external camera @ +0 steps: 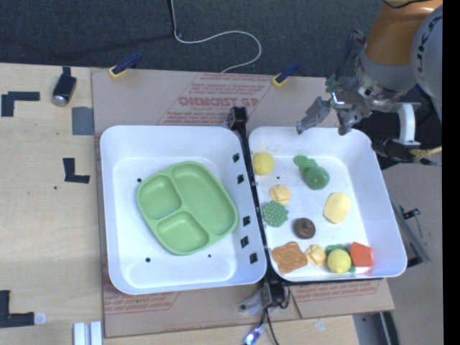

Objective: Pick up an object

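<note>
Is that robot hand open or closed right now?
Open: the hand has its two fingers spread apart, with nothing between them, above the right bin's far edge.

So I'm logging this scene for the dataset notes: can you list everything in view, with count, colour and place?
bins: 2, white, side by side on the bench
divided tray: 1, green, left bin
round yellow item: 1, right bin, far left
green toy: 1, right bin, far middle
small yellow piece: 1, right bin
green leafy piece: 1, right bin
pale yellow lump: 1, right bin
brown donut: 1, right bin
toast piece: 1, orange-brown, near edge
yellow ball: 1, near corner
red block: 1, near corner
clamps: 2, blue-yellow, on the cardboard's far edge
gripper: 1, grey, open, above right bin's far edge
</note>
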Robot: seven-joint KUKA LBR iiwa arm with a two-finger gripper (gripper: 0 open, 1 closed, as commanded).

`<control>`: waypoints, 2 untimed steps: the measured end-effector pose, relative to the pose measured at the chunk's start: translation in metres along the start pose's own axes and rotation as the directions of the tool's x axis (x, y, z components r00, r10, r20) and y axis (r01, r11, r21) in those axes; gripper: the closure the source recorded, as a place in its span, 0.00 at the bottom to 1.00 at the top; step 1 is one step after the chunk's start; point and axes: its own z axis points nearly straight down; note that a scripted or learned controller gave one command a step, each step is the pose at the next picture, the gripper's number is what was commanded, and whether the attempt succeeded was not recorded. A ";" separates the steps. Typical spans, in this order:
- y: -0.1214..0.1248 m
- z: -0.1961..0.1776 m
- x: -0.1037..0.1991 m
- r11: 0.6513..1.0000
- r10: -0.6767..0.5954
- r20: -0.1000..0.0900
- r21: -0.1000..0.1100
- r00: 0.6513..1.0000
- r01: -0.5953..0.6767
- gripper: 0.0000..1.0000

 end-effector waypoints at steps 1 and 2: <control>-0.059 0.088 0.045 1.000 -0.001 -0.004 0.013 1.000 0.001 0.00; -0.057 0.083 0.070 1.000 -0.002 -0.002 0.002 1.000 0.002 0.00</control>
